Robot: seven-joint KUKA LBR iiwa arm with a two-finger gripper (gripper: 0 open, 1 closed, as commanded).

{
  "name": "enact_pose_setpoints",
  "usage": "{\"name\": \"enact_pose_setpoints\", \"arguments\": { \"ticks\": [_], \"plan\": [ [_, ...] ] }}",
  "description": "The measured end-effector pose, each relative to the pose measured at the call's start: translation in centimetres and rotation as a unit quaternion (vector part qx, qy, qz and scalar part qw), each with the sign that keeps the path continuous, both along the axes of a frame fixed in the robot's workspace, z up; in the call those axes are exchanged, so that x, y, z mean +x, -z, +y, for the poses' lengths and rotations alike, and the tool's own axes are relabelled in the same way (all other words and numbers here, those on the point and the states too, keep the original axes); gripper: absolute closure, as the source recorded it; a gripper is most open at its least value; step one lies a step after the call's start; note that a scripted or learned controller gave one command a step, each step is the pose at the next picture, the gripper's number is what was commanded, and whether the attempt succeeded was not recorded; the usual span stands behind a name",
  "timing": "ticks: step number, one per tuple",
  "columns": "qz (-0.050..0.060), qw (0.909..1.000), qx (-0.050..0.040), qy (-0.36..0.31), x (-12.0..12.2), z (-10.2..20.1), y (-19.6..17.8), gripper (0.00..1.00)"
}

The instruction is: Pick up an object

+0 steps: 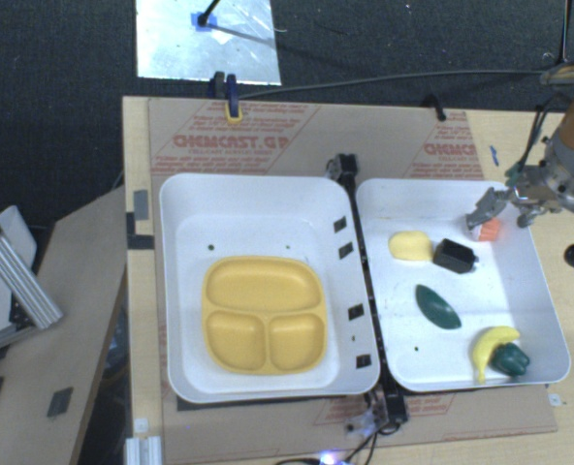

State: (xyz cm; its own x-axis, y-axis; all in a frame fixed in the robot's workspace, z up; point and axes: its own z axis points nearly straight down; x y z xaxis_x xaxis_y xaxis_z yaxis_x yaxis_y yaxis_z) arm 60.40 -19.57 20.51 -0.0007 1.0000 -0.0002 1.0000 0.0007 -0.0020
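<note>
The right bin's (pixel 549 308) near-left floor lay open; a pale yellow piece (pixel 410 246), black block (pixel 454 256), green leaf shape (pixel 437 307) and banana (pixel 491 347) crowded its middle and far corner

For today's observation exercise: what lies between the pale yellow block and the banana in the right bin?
The dark green leaf-shaped piece lies between the pale yellow block and the banana, per the camera view.

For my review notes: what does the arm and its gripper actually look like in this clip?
The arm enters at the right edge as a rounded grey body with an orange band above the wrist. Its gripper is pale grey metal, with slim fingers on a boxy base. Thin dark cables run along the wrist. No markings are readable at this size.
</note>
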Motion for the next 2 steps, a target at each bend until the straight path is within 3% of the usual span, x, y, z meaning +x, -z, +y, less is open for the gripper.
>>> {"name": "enact_pose_setpoints", "arguments": {
  "ticks": [2],
  "plan": [
    [-0.007, 1.0, 0.0026, 0.0, -0.2, -0.9, 11.0, 0.0]
  ]
}}
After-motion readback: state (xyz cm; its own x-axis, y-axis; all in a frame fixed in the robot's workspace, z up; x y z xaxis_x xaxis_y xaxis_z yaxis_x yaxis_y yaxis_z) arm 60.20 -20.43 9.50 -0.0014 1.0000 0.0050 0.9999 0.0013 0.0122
